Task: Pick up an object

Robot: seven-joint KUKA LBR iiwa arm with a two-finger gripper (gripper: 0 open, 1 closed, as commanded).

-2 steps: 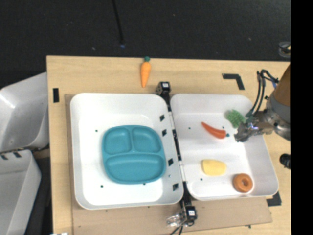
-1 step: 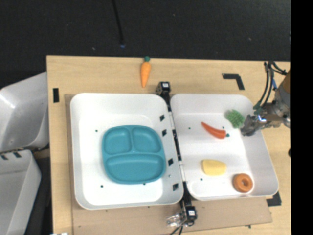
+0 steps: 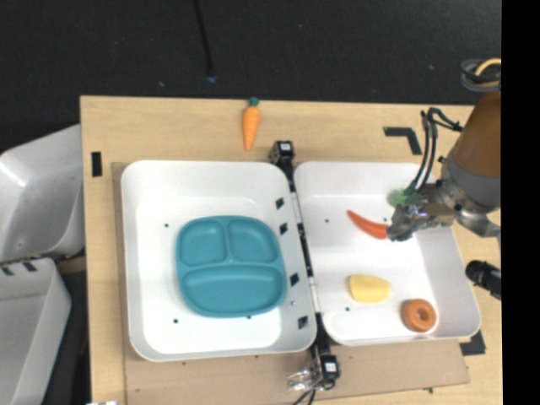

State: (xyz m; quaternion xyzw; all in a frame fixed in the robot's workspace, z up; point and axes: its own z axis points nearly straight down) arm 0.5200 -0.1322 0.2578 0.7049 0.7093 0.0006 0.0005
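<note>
A red-orange chili pepper lies slantwise in the right bin, stem end upward-right.

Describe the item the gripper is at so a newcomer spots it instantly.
Look in the right bin, upper middle, just left of the gripper. The red chili pepper lies there, long, thin and curved, unlike the yellow lump and orange ring nearer the front.

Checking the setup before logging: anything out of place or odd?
One thing: a toy carrot lies on the bare bench behind the left bin, outside both bins. The divided blue plate sits flat in that bin.
</note>
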